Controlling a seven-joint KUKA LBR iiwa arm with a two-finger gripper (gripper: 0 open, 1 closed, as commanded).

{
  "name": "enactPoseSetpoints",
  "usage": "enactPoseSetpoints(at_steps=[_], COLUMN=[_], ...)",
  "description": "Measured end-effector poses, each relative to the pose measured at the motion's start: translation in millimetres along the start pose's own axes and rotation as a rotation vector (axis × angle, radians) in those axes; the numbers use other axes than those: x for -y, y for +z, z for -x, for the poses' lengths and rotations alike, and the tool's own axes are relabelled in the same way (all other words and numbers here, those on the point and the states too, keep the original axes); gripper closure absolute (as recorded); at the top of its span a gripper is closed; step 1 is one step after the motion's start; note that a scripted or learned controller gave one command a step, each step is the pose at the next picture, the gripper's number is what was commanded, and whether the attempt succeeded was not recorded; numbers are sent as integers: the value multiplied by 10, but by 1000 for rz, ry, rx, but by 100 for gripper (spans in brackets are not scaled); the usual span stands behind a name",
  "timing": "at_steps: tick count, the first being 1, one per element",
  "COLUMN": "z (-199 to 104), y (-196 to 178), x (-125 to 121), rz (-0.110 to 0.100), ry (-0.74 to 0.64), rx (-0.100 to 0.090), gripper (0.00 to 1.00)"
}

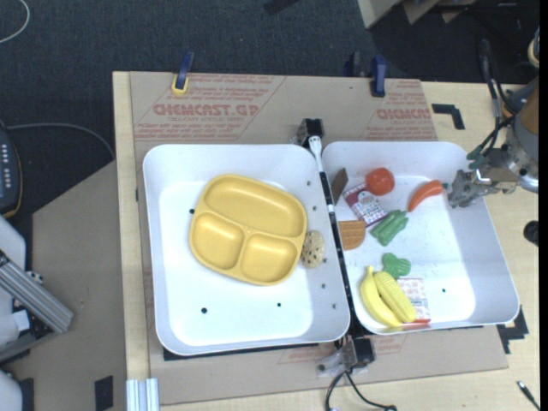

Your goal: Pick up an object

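Note:
My gripper point(463, 190) hangs over the right rim of the right bin point(479, 255), just right of an orange carrot-like piece point(425, 194). Nothing can be seen held in it. Further left in that bin lie a red tomato point(379, 181), a pink-and-white packet point(368, 207), a green pepper point(390, 226) and a brown slice point(351, 234). Near the bin's front sit a small green broccoli piece point(395, 264), a banana point(373, 298), a corn cob point(394, 294) and a red-printed card point(414, 296).
The left bin point(171, 255) holds a yellow divided plate point(247, 228) and a speckled cookie point(313, 248) against its right wall. Blue and yellow clamps point(378, 74) grip the cardboard base at the back. The arm enters from the right edge.

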State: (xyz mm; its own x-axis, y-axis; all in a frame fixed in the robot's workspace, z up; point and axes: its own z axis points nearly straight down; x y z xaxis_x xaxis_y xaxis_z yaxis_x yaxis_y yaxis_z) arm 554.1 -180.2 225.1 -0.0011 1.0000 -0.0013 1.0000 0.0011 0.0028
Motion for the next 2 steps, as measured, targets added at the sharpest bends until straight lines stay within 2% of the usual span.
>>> enactPoseSetpoints(at_steps=[1, 2], z=[-560, -1153], y=[-61, 31], x=[-200, -345], rz=[1, -2], ry=[-6, -6], rx=[-3, -3], gripper=[100, 100])
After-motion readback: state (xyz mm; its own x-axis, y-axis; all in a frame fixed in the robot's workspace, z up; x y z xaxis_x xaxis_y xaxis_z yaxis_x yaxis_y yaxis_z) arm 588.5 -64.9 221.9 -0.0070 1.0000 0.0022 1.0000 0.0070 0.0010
